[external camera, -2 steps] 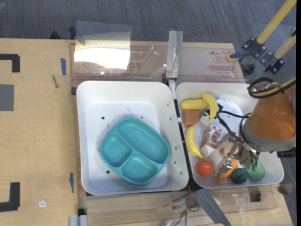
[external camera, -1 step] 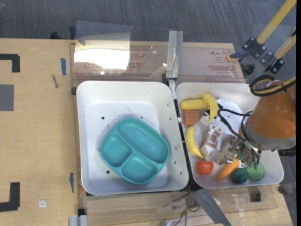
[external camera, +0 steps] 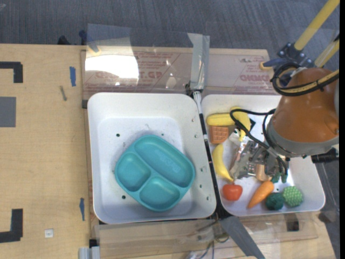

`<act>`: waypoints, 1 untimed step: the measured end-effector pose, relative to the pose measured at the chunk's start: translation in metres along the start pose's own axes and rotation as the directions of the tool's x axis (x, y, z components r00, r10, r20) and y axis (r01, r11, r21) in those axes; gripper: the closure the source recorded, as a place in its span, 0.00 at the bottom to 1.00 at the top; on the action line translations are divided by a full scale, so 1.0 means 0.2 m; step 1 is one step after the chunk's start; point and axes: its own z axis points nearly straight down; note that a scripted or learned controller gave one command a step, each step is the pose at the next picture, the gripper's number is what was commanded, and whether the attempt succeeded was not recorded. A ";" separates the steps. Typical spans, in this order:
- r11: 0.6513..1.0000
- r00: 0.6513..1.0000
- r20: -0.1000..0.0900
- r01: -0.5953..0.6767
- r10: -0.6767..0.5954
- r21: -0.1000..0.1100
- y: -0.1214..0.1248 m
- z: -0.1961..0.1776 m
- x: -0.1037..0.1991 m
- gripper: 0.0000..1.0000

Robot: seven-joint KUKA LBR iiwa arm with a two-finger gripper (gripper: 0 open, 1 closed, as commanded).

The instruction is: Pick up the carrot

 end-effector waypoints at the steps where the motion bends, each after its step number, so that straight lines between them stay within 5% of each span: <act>1: 0.925 0.925 0.000 0.381 -0.381 0.004 -0.30 0.31 -0.33 1.00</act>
